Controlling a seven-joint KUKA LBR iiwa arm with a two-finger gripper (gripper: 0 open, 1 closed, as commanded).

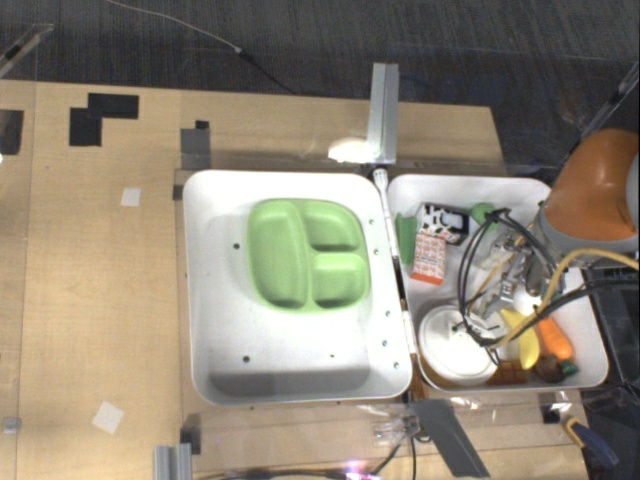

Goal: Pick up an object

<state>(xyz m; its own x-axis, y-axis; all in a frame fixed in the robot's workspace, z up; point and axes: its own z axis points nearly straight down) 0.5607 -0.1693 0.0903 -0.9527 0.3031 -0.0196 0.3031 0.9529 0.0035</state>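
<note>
My gripper (478, 320) hangs low in the right bin (520, 186), wrapped in black cables, over the right rim of a round white bowl (450, 346). A yellow banana (522, 334) and an orange carrot (555, 340) lie just to its right. At the back of the bin sit a red-and-white printed box (432, 248), a green object (405, 236) and a small black item (448, 218). The cables and wrist hide what lies right under the gripper.
The left bin (215, 268) holds a green divided plate (305, 253) lying flat near its middle. A metal post (384, 108) stands behind the wall between the two bins. The arm's orange band (600, 183) looms over the right bin's far right corner.
</note>
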